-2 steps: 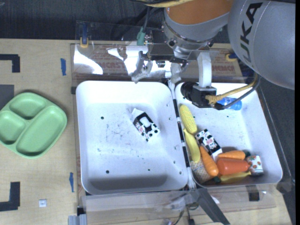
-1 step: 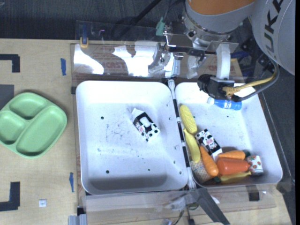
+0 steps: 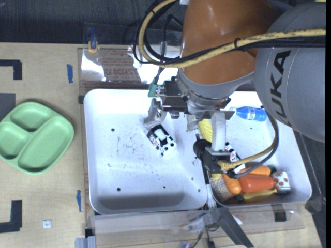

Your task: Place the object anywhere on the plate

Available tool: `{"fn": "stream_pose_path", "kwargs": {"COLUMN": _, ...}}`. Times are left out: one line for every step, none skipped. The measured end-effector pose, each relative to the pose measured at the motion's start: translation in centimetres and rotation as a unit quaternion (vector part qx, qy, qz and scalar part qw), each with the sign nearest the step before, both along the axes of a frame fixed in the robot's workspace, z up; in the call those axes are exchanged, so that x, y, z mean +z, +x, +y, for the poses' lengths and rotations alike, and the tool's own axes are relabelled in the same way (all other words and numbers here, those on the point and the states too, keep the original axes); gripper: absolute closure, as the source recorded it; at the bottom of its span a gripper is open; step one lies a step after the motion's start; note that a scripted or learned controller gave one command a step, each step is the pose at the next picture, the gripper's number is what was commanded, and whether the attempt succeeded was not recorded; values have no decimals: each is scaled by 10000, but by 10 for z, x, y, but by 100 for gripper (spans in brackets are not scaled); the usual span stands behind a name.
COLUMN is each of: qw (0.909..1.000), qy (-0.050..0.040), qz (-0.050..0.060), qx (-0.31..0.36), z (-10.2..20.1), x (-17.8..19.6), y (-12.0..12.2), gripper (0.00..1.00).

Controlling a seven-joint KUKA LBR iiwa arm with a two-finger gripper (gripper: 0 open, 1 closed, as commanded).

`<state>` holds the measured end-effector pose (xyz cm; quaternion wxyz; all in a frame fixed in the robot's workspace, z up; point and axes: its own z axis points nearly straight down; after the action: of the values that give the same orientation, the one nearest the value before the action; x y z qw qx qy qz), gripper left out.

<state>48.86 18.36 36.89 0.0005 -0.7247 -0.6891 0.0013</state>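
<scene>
Spreading under everything is a pale wooden bench (image 3: 41, 200) with black corner marks. Left of the left white bin (image 3: 103, 190) sits the green divided plate (image 3: 34, 136). Inside that bin, near its right wall, a black-and-white toy cow (image 3: 162, 140) lies just below the gripper (image 3: 155, 113), whose metal fingers stand apart, clasping nothing. The right bin (image 3: 302, 190) holds toy food.

Light wood table (image 3: 46, 200), w/ black corner marks (image 3: 13, 68) & bits of blue tape (image 3: 69, 73) well left of the pincer (image 3: 155, 119). Dark floor strip (image 3: 62, 9) runs along the top, beyond it. Glare on clear plastic sheet (image 3: 111, 66) up-left of pincer.
</scene>
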Motion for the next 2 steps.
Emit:
{"fn": "stream_pose_path", "kwargs": {"qw": 9990, "qy": 4, "qz": -3, "qx": 448, "z": 41, "x": -85, "y": -10, "gripper": 0}}
{"fn": "stream_pose_path", "kwargs": {"qw": 9999, "qy": 3, "qz": 2, "qx": 167, "z": 30, "x": -169, "y": -10, "gripper": 0}}
